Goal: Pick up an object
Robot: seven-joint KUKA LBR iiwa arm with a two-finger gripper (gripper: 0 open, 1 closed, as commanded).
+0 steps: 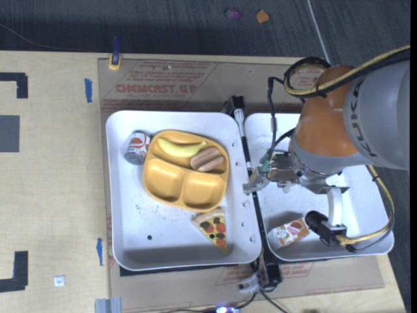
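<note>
My gripper (258, 177) hangs low at the left edge of the right bin (365, 194), close to the divider between the two bins, with the grey and orange arm above it. Nothing shows held in it. A small toy jar with an orange and white label (288, 233) lies on its side at the front left of the right bin, below the gripper and apart from it. In the left bin (124, 227) a yellow divided plate (184, 184) carries a banana (177, 149) and a hot dog (207, 159).
A small can (136, 147) lies against the plate's left side. A pizza slice (214, 227) rests at the front of the left bin, near its right wall. The arm covers most of the right bin's middle.
</note>
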